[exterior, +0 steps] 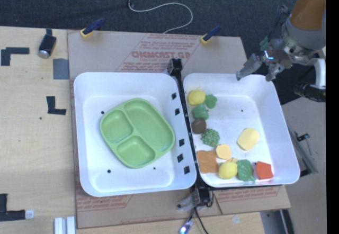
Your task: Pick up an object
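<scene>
Two bins: left bin (87, 122) carries a green divided tray (137, 132); right bin (275, 116) carries the small toy foods.
Gripper: the gripper (257, 69) hangs over the right bin's rim at about 1 o'clock, fingers spread apart, nothing between them.
Likeliest target: the yellow lump (248, 138), at about 4 o'clock from the bin's centre, well apart from its neighbours.
Look: pale yellow, rounded, smooth, potato-like.
Handling: probably light, hollow plastic, stiff and somewhat slippery; I would close across its narrower width, near the middle, so it does not squirt out.
Other pieces: a lemon-coloured ball (196, 97) and green leafy piece (211, 101) at 10 o'clock; a brown piece (199, 126) and broccoli (210, 137) at 8 o'clock; an orange slab (206, 161), yellow fruit (228, 169), green piece (244, 170) and red block (264, 170) along 6 o'clock.
Risk: those crowded pieces touch, leaving little room for fingers.
</scene>
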You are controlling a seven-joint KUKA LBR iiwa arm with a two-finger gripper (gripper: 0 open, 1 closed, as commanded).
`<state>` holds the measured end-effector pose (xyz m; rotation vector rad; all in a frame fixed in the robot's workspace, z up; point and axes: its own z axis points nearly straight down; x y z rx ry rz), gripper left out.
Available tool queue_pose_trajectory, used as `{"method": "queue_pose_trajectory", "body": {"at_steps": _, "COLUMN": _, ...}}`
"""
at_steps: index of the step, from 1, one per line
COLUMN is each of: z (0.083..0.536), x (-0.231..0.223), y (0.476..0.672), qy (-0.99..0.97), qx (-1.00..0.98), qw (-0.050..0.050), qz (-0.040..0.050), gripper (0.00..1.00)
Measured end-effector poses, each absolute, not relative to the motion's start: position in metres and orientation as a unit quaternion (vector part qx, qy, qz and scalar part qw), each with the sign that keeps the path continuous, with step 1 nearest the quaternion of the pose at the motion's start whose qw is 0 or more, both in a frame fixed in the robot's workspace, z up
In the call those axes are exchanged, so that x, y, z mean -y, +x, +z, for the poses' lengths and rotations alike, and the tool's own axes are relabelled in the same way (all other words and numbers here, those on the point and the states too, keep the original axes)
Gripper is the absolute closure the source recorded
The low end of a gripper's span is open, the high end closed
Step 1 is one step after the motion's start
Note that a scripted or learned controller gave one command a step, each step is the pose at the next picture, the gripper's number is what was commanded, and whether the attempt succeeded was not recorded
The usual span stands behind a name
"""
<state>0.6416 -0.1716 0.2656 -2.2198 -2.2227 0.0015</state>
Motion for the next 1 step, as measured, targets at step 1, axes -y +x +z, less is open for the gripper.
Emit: {"method": "queue_pose_trajectory", "body": {"at_steps": 1, "z": 0.1825, "x": 0.1055, "y": 0.5423, "qy": -0.706, "qx": 0.708, "qw": 0.008, "qz": 0.0040, "gripper": 0.00}}
